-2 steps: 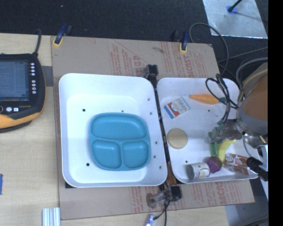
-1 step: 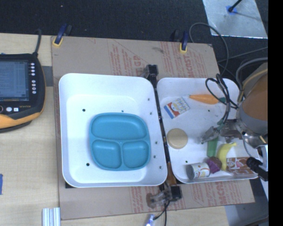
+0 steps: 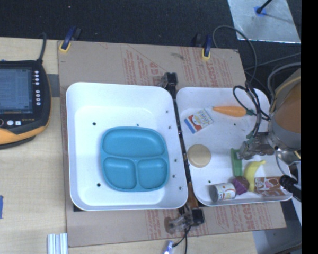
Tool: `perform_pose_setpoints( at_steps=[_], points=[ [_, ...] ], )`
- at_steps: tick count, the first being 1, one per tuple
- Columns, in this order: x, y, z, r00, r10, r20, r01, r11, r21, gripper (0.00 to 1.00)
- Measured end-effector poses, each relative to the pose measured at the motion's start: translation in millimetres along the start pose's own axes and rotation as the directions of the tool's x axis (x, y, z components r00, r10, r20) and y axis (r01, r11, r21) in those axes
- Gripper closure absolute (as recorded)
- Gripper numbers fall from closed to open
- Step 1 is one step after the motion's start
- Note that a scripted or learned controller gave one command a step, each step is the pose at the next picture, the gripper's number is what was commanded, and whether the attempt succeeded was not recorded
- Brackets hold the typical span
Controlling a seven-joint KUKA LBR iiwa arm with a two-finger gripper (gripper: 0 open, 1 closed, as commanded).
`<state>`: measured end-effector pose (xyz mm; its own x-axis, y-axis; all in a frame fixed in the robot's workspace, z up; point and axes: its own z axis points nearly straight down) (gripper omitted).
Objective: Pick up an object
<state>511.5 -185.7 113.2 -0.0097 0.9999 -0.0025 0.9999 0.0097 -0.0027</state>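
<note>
clearly the loose objects sit in the right bin (image 3: 222,134) for picking; the end effector (image 3: 254,148) hangs just above a green stick (image 3: 236,163) and a smooth yellow banana (image 3: 253,169), and i cannot tell its state; a glossy blue divided plate (image 3: 134,158) lies flat in the left bin (image 3: 85,115).

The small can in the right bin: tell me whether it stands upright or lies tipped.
Tipped. The can lies on its side near the right bin's front edge, dark end facing left.
</note>
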Motion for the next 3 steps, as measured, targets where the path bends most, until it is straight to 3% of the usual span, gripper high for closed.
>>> perform_pose_setpoints(
  at_steps=[1,2,3],
  points=[
    [0,0,0,1.0,-0.001,0.0,0.001,1.0,0.0,0.0],
    [28,3,22,1.0,0.002,-0.002,-0.002,1.0,0.002,0.0],
    [27,4,11,1.0,0.0,-0.001,0.0,1.0,0.002,1.0]
  ],
)
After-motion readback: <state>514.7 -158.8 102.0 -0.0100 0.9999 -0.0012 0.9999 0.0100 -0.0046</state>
